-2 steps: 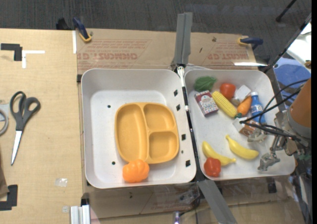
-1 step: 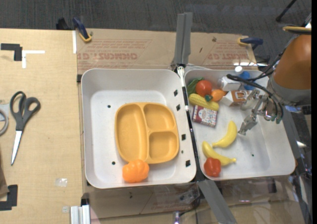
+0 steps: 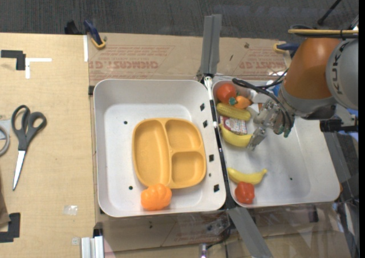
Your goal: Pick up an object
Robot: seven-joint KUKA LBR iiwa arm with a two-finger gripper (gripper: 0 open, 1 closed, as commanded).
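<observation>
The arm [image 3: 319, 68] reaches in from the right, grey with its orange band, and the end effector [image 3: 259, 136] hangs low over the right bin [image 3: 302, 177], right at the edge of the fruit pile in the bin's upper left part. How its tips are set, I cannot tell from this angle. That pile: a red tomato [image 3: 226, 92] at the top, a small orange fruit [image 3: 242, 102] touching it, a banana [image 3: 232, 112] just below, and a second banana with a label [image 3: 236, 134] under that, its right end beside the end effector. Lower in the same bin lies a third banana [image 3: 246, 176], apart from the pile, with a red pepper [image 3: 244, 193] just beneath it. Over in the left bin [image 3: 114, 108], a yellow divided tray [image 3: 169, 153] sits in the middle, an orange pepper [image 3: 155, 197] at its lower edge. On the table [image 3: 51, 165], well left, lie scissors [image 3: 24, 137].
</observation>
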